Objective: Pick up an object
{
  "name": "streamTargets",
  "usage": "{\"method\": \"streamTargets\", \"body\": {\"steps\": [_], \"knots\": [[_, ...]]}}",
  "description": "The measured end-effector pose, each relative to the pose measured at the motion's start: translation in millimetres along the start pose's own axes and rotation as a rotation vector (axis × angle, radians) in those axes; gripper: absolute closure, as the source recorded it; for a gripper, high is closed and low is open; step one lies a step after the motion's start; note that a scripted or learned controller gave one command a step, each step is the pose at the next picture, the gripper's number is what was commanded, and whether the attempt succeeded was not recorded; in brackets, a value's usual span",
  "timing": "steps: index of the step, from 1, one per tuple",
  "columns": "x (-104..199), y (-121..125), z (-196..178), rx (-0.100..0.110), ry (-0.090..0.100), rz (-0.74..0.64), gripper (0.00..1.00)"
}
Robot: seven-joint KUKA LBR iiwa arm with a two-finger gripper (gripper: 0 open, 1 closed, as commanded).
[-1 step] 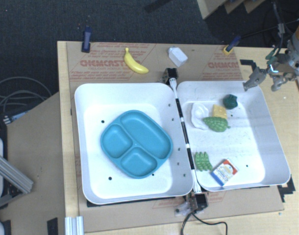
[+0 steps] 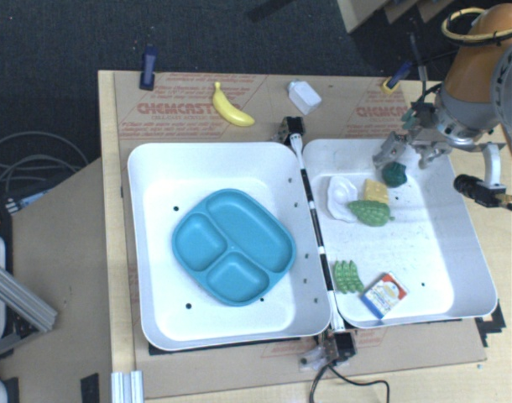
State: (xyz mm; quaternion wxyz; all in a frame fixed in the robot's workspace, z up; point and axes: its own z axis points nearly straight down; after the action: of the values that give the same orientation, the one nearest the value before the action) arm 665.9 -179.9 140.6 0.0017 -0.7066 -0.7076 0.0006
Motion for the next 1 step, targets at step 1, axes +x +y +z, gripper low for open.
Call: {"method": "streamTargets", "body": {"steps": [1], "knots": [[43.0,-16.1,56.1,-0.002,-0.001,0.0,0.0]]}}
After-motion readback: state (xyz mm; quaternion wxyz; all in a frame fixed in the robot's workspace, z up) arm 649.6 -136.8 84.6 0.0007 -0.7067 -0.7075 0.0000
